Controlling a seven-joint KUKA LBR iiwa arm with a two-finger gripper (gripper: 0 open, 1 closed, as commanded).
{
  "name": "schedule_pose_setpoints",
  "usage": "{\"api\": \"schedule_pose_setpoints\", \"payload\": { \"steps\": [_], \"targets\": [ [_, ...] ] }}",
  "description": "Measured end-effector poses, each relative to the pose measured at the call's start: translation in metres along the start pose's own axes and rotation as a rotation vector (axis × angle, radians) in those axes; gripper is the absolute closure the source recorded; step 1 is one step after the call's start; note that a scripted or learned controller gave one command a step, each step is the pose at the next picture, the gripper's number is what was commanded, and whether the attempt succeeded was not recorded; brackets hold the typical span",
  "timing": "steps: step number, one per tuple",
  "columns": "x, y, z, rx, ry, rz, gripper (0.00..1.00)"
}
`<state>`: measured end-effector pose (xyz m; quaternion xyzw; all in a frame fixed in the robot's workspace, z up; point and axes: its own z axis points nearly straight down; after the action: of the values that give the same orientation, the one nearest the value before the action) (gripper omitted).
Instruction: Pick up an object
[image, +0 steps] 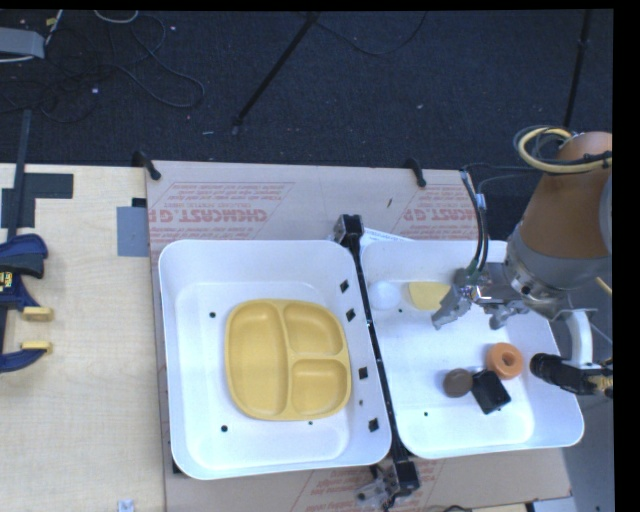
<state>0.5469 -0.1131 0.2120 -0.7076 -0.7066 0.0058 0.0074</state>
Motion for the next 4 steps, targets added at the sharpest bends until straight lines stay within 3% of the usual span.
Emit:
{"api": "schedule_pose_setpoints", "payload": {
  "steps": [1,3,4],
  "targets": [
    [0.0,0.002,-0.006,-0.011,-0.002,-0.002,0.0],
    [-0.008,0.0,0.127,-0.005,0.001,-0.002,0.0],
    [-0.009,0.0,0.127,-0.012,0.0,0.001,0.0]
  ]
}}
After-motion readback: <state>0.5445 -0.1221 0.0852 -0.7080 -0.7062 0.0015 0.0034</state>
